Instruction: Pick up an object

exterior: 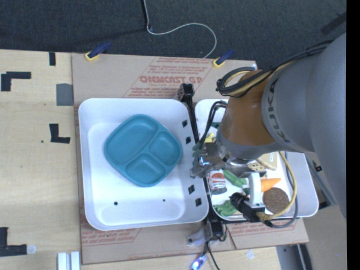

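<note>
— What sits at nine o'clock from me?
— A blue divided plate [143, 149], smooth matt plastic; its white bin [93, 167] is glossy plastic.
— Under them?
— Brown cardboard [112, 75], matt and printed; my arm [298, 111] looks like satin grey metal.

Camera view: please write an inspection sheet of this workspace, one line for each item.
Surface: cardboard sheet on a bench, bearing two white bins side by side.
Job's things: right bin holds small items, among them a brown disc, an orange piece and a green piece.
Clutter: blue divided plate lies in the left bin.
Grippers: gripper hangs low over the right bin's left side; whether it holds anything cannot be told.
Cables: thin white cable loops above the cardboard; black cables run along the arm.
Surroundings: dark fabric behind the bench.
</note>
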Action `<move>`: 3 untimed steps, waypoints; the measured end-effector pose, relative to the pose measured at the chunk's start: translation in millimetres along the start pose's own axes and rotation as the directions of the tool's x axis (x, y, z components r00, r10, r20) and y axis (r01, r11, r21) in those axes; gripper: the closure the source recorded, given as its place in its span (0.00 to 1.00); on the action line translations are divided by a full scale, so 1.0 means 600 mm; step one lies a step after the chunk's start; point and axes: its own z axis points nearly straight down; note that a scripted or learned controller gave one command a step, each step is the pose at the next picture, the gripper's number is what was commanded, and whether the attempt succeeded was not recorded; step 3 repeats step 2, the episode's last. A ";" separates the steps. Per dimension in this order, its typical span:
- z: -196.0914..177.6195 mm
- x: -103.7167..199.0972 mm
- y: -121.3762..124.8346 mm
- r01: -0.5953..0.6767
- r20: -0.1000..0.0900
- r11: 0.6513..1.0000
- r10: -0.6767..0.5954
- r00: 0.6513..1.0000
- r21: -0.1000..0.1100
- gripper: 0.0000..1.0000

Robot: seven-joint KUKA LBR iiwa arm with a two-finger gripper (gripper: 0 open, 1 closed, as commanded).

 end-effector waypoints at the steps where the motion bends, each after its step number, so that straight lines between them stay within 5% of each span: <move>1: -0.358 0.056 -0.010 -0.005 0.001 1.000 0.005 1.000 -0.021 1.00; 2: -0.442 0.004 -0.013 -0.012 0.005 1.000 0.012 1.000 -0.011 1.00; 3: -0.442 0.004 -0.013 -0.012 0.005 1.000 0.012 1.000 -0.011 1.00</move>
